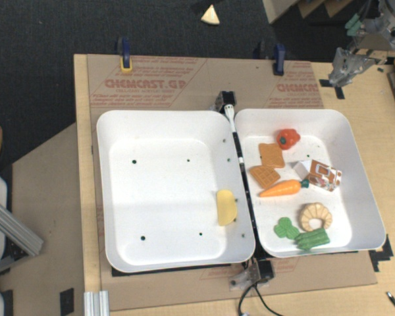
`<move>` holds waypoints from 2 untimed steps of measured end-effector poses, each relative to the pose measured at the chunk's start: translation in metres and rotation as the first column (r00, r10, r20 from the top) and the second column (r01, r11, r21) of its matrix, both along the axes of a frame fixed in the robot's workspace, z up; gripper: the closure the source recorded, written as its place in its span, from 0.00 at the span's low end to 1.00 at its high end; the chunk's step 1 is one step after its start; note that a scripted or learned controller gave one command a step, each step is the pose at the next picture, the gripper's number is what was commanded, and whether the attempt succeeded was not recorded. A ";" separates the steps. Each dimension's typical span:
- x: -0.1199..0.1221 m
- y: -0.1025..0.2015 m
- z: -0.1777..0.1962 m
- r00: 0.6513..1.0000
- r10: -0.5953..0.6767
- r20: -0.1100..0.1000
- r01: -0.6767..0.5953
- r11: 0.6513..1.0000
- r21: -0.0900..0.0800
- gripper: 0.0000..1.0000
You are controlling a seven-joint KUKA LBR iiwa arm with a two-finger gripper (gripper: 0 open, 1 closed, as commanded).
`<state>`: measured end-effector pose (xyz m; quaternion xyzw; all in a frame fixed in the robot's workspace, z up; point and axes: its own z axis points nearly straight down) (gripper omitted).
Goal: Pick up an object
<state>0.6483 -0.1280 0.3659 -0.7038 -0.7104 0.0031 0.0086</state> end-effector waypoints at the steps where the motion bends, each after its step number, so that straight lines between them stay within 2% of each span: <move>1: 0.004 -0.102 0.021 1.000 -0.017 0.021 0.017 1.000 -0.014 1.00; 2: 0.019 -0.095 0.095 1.000 -0.007 0.029 0.007 1.000 -0.013 1.00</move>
